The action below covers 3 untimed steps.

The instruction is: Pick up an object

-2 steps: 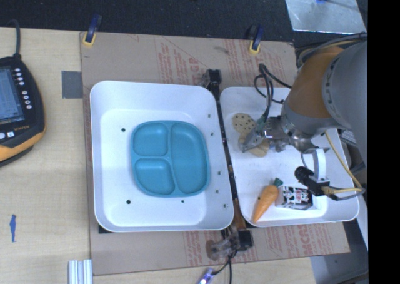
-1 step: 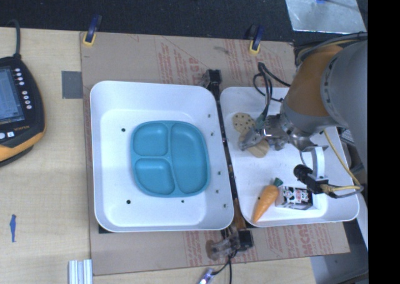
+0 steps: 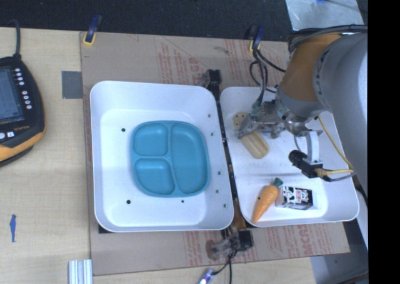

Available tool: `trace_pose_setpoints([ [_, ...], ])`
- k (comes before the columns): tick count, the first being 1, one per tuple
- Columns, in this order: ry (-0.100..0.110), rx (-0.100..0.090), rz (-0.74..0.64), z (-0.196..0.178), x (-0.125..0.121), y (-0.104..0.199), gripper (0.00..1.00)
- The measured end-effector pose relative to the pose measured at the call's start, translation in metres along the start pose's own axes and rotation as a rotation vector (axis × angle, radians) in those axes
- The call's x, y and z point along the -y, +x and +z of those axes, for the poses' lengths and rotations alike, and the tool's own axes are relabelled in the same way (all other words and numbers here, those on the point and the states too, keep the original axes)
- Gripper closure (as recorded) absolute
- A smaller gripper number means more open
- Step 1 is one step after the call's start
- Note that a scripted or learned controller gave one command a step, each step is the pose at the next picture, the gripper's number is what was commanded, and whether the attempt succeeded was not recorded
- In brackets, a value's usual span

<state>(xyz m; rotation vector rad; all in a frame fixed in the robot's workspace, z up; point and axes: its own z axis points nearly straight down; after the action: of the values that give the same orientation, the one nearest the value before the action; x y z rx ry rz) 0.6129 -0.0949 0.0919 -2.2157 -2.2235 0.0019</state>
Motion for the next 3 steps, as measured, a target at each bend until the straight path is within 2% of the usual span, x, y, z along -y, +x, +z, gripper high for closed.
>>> trace_pose_setpoints([
  [1, 0.0, 0.0, -0.002, 0.0, -0.044, -0.001, 0.0],
  [3, -0.002, 0.001, 0.0, -0.001, -0.044, -0.014, 0.0],
])
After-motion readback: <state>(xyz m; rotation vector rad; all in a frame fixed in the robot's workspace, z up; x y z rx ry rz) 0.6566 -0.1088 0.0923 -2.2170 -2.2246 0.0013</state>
